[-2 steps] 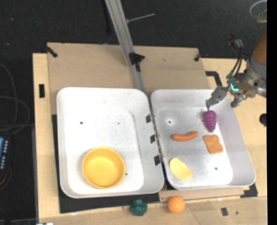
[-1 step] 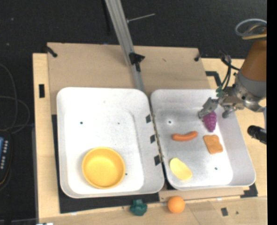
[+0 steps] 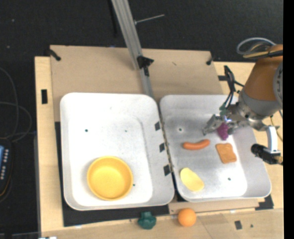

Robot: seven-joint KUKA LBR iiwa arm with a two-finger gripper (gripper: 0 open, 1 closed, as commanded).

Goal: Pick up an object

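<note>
From my screen I see the pincer [image 3: 217,125] low over the right bin [image 3: 186,114], with a small purple object [image 3: 222,131] right at its tip; whether it is clamped on that piece or apart I cannot tell. The purple thing is lumpy and dark violet, partly hidden by the wrist. Just beside it lie an orange sausage [image 3: 195,145] and a tan cracker [image 3: 226,153], with a pale yellow piece [image 3: 191,179] nearer the front rim.

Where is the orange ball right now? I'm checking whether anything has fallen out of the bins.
The orange ball lies outside the bins on the bench's near edge, just below the right bin, beside a small green object.
</note>
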